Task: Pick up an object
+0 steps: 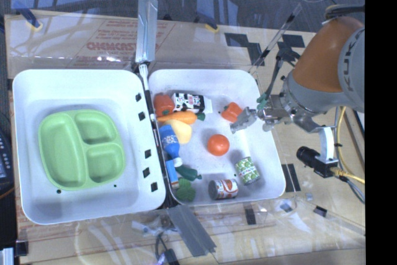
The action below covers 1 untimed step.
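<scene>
Hovering with two-finger gripper (243, 121), grip unreadable, just beside small glossy orange-red plastic pepper (231, 112), lying tilted.

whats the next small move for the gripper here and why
Probably a short drop toward the small orange-red pepper-shaped toy. The two-finger gripper sits at that toy's right edge in the right white bin, with nothing visible between its fingers. The round orange ball lies a little farther off, so the toy looks like the nearest target.
</scene>
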### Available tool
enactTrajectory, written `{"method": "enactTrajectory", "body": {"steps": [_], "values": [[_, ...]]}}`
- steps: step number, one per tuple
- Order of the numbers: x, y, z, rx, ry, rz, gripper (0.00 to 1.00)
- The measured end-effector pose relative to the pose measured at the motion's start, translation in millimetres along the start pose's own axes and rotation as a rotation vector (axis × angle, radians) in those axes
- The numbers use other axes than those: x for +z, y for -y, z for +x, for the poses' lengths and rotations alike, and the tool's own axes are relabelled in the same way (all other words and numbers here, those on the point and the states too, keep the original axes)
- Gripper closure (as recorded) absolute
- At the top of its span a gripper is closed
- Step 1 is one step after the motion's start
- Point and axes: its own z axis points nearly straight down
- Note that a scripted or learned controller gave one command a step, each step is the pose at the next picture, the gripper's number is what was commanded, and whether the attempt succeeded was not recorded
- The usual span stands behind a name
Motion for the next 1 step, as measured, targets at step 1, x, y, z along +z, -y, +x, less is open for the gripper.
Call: {"method": "enactTrajectory", "body": {"steps": [1], "values": [[121.1, -63.9, -13.4, 0.044, 0.000, 0.003, 0.00]]}}
